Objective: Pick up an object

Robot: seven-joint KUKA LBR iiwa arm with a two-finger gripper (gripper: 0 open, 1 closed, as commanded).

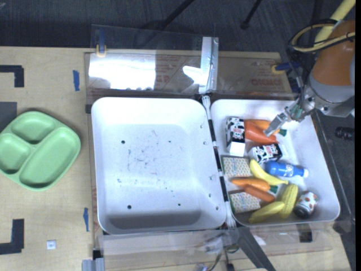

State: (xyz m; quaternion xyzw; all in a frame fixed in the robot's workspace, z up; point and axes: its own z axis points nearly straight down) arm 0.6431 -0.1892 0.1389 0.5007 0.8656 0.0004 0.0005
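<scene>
My gripper (278,125) hung low over the upper part of the right bin (323,161), its tip just at the right end of the orange carrot (256,131). Whether it was spread or pressed together I could not tell; the tip was too small and blurred.

Target lay right of centre in the frame, among crowded items: a black-and-white carton (235,130) touching the carrot's left end, a blue bottle (284,170) and a banana (263,173) below it, and corn (288,200) near the lower rim.

Judgement: to grip well, straddle the carrot across its narrow width, not along its length. It looked smooth, tapered, hard plastic and likely to slip. Descend squarely, clear of the carton.

Left bin (152,157): scuffed white, shallow, rounded corners.
</scene>
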